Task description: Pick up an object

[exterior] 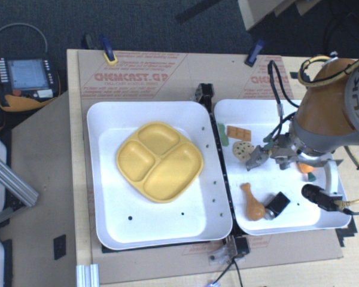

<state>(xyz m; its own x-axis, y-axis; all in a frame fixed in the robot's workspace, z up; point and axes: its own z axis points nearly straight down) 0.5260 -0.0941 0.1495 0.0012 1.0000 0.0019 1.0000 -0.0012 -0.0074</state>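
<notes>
The right bin (287, 223) holds several small items: a tan drumstick-shaped toy (252, 202) lying near the front, a black block (278, 203) just beside it to the right, a round pale cookie with dark spots (242, 151) near the left wall, an orange rectangular piece (238, 133) behind the cookie, and a small orange item (305, 168) partly hidden under the arm. A green sliver (224, 137) lies against the left wall.

The gripper (255, 158) sits low in this bin, just right of the cookie; whether it is open or closed cannot be told, and nothing is visibly held.

The left bin (102, 160) contains a yellow divided plate (160, 160) with three compartments, set at a slant.

Readable writing: red lettering on the brown board (78, 160) beneath the bins, roughly "CHEMCAST", partly covered.

Blue clamps (108, 48) pin the board's rear edge. A handheld control pendant (25, 79) with a screen rests on the dark floor to the left.
</notes>
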